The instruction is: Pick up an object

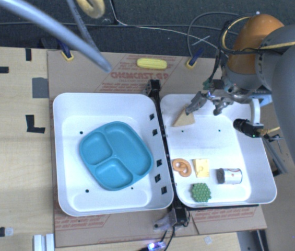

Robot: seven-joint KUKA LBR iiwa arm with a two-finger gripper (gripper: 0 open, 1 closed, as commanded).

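The gripper (208, 104) hangs with its two fingers spread apart and nothing between them, over the far end of the right bin (257, 156), just beside the tan wedge (184, 119). To take the wedge well, I think it should move a little left to center over it, then go down before closing

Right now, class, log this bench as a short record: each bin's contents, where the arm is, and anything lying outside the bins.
left bin: blue divided plate
right bin: tan wedge, pretzel, yellow block, small can on its side, green bumpy piece
gripper: above the right bin's far edge, next to the tan wedge
outside bins: yellow banana-like piece on the cardboard
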